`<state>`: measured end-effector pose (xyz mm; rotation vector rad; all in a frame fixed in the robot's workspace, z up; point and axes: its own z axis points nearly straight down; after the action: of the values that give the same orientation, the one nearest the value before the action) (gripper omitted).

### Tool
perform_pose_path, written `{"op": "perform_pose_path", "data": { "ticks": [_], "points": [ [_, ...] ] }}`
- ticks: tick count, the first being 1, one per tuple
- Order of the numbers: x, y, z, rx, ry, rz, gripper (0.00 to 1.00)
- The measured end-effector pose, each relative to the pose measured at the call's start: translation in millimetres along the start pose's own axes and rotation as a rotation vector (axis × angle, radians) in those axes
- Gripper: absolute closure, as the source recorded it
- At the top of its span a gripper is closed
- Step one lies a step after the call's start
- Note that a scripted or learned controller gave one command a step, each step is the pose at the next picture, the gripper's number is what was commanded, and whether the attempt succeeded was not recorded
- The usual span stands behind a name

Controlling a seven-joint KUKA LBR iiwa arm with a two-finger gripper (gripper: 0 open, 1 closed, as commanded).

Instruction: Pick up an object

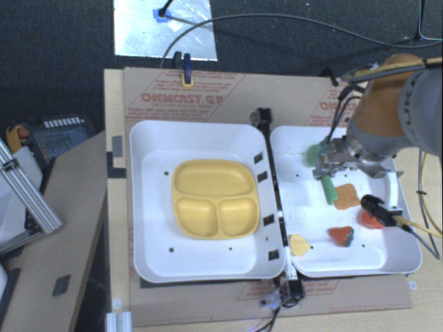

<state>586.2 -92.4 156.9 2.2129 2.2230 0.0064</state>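
Tabletop (83, 185) with two white bins: pincer (324, 173) low in the right bin (408, 258), over a green stick-like object (330, 191) (grip state unreadable), so best descend squarely, clear of the orange piece (347, 195) just beside.

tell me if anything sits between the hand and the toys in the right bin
Nothing visible does. The hand hangs low over the right bin, right at the green stick-shaped toy, with an orange flat piece beside it. The red toy and yellow disc lie nearer the front wall, in the open.
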Motion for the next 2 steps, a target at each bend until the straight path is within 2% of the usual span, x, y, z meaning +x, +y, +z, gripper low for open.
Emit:
{"op": "perform_pose_path", "data": {
  "ticks": [2],
  "points": [
    [-3.9, -5.3, -100.2, 0.0, 0.0, 0.0, 1.0]
  ]
}}
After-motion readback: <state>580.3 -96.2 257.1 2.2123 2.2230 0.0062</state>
